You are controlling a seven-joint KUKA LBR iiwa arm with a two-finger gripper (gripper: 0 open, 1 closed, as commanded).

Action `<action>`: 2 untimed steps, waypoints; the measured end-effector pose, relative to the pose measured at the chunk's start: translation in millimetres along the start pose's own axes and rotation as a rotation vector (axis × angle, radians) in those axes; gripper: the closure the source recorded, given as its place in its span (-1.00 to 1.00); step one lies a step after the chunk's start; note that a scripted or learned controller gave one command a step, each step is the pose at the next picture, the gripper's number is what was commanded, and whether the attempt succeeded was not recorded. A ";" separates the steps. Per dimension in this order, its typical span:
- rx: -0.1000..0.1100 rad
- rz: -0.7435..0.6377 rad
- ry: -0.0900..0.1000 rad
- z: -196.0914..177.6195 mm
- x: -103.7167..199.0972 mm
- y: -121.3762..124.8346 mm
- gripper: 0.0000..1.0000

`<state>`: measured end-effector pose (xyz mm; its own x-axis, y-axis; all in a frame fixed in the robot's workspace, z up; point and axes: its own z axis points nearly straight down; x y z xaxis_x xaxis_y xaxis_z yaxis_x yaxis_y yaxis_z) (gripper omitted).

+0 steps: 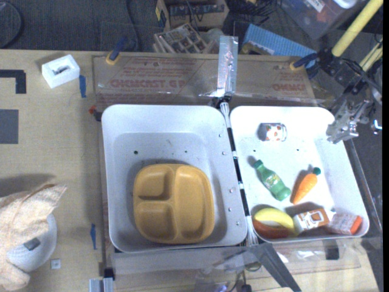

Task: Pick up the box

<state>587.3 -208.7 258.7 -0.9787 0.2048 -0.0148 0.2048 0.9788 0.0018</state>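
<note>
— Where's the small orange-and-white carton box (313, 218)?

— Near corner of the right white bin (340, 163), wedged between the yellow banana (271, 217) and an orange packet (347, 222) — crowded.

— And the gripper (341, 126)?

— Over the bin's far rim, well apart; I cannot tell its fingers' spread.

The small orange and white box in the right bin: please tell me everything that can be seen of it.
The small orange and white box looks like a printed carton, perhaps a juice box; its print is too small to read. It lies on its side near the front edge of the right white bin, tilted a little. The yellow banana touches its left end, and an orange and white packet lies close at its right. The orange toy carrot is just behind it.
</note>
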 end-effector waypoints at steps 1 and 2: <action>-0.003 -0.635 0.008 33.4 -12.5 -12.1 1.00; -0.003 -0.875 0.003 32.4 -38.5 -2.8 1.00</action>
<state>624.8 -219.3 226.8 -0.7847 -0.6198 -0.0093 -0.6197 0.7848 -0.0063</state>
